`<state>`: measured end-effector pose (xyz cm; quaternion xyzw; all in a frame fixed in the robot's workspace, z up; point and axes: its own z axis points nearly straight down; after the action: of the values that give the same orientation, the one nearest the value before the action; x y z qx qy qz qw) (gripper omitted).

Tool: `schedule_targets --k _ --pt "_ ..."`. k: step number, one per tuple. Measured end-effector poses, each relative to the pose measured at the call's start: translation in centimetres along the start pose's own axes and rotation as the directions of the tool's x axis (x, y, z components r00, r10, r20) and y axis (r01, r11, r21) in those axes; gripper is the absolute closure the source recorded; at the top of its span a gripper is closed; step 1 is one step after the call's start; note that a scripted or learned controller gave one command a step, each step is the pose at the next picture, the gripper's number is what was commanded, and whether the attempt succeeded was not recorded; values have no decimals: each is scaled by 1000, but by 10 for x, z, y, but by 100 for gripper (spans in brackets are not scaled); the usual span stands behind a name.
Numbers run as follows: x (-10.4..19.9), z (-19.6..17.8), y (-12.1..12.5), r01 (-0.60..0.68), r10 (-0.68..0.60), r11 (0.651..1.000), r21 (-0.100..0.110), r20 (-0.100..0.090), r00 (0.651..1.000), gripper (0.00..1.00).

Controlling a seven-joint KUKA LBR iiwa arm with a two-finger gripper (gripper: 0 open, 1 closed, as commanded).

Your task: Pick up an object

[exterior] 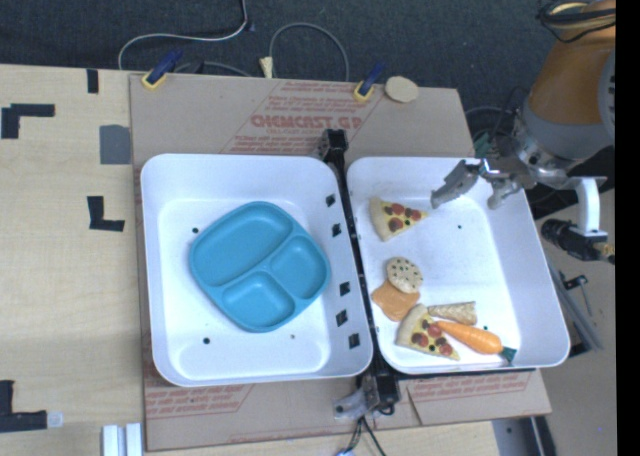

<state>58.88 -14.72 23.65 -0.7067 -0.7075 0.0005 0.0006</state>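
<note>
Your inventory, largest first, placed from the pincer (471, 185), which hangs with its fingers spread apart and nothing between them, over the far part of the right bin (530, 274).

- Blue divided plate (260, 265): well off to its left, in the left bin (165, 244).
- Pizza slice (396, 217): just left and slightly nearer you, apart from the fingers.
- Second pizza slice (427, 333), carrot (468, 336), cracker (395, 300), cookie (403, 272): clustered nearer you, well apart.
</note>
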Motion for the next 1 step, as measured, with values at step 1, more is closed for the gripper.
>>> schedule_targets --k 1 --pt "36 95 -32 1 -1 1000 12 -4 1000 0"
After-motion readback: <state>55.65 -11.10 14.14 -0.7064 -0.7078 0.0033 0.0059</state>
